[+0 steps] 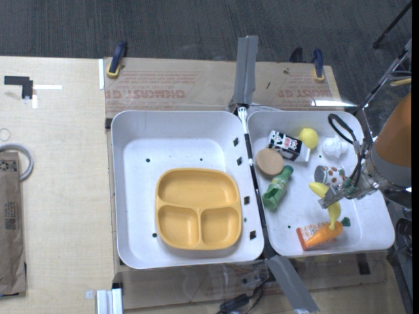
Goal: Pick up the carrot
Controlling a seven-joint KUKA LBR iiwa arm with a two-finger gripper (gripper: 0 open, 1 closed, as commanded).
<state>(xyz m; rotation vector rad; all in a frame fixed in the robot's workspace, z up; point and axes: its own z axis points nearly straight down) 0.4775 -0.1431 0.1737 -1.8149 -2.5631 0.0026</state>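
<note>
Pincer (335, 200) low in right bin (366, 241), just above carrot's green top, finger state impossible to tell; carrot (319, 235) flat at 5 o'clock of that bin, green bottle (276, 188) toward 9 o'clock

Claw (335, 198) hovers above the carrot (320, 235); right bin (376, 241).

Bright even overhead light, soft shadows, slight blur, mild glare.
</note>
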